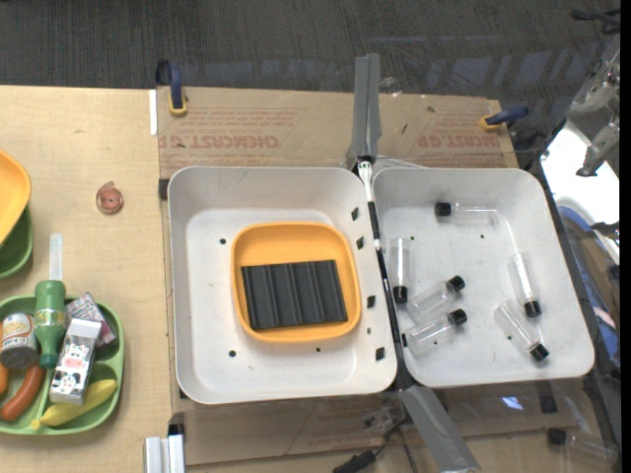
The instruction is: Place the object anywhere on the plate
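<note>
A yellow-orange plate (294, 242) lies in the middle of the left white bin (197, 264); a dark grey ridged slab (299, 295) rests on it. In the right white bin (562, 264) lie several clear vials with black caps. One vial (465, 209) is near the back, one (398, 270) lies along the left wall, and two (436, 297) (435, 329) sit side by side near the middle. Two more (524, 284) (522, 329) lie toward the right wall.
Left of the bins, on the wooden bench, stands a green tray (104, 392) with toy food and a small bottle. A yellow bowl (10, 205) and a small pink disc (109, 198) lie farther back. Clamps (175, 92) (498, 118) hold the cardboard under the bins.
</note>
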`<move>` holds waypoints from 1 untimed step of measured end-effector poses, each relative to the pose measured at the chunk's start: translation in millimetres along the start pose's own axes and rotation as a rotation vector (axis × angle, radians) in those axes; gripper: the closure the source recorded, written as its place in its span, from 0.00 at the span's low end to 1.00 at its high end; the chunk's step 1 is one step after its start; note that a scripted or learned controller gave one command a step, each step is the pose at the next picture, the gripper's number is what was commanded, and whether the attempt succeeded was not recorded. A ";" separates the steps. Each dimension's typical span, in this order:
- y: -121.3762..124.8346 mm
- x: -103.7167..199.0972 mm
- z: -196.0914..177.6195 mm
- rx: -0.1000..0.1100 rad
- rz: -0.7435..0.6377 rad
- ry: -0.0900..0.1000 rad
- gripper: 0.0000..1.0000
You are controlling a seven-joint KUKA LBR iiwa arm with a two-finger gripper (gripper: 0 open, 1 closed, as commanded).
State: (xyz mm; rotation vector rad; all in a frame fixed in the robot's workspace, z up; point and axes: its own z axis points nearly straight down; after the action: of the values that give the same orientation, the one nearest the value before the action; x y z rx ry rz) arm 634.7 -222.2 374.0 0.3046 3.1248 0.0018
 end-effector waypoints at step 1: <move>-2.8 15.9 12.5 -0.001 -0.601 -0.001 0.00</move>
State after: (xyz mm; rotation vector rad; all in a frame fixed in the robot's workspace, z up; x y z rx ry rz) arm 618.6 -221.9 361.5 -0.6340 3.0737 0.0027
